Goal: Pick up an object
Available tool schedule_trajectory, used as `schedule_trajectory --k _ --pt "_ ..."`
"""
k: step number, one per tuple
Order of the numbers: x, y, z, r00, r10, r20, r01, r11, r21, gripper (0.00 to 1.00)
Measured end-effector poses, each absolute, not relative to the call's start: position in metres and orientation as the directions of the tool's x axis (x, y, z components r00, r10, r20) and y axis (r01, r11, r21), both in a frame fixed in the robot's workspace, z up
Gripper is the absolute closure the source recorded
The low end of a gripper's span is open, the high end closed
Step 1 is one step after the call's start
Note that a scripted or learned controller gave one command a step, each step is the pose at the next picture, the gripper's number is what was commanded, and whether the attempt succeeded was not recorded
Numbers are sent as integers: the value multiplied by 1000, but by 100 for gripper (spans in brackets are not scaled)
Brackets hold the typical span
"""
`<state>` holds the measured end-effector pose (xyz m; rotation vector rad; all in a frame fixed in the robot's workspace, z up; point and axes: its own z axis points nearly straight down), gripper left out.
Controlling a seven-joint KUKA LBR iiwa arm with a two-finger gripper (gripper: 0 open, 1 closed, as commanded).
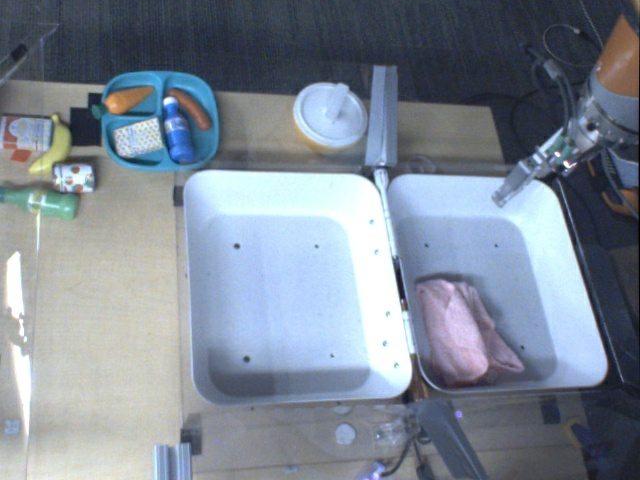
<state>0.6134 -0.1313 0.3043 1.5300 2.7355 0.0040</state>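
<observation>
A pink cloth (462,330) lies crumpled in the right bin (560,268), near its front left corner. The end effector (505,194) hangs over that bin's back right corner, seemingly grasping nothing; whether it is released or clenched, I cannot tell.

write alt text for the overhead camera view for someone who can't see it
A crumpled pink cloth lies in the near part of the right white bin, while the robot's gripper hovers over that bin's far right corner, holding nothing visible. Beside it is the left white bin; a blue divided tray of toy food sits beyond.
</observation>
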Motion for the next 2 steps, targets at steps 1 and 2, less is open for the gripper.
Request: schedule_trajectory --k 1,2 --pt "542 -114 186 -466 885 0 885 466 1 0" --pt "544 -119 99 -575 818 -10 818 575 12 0"
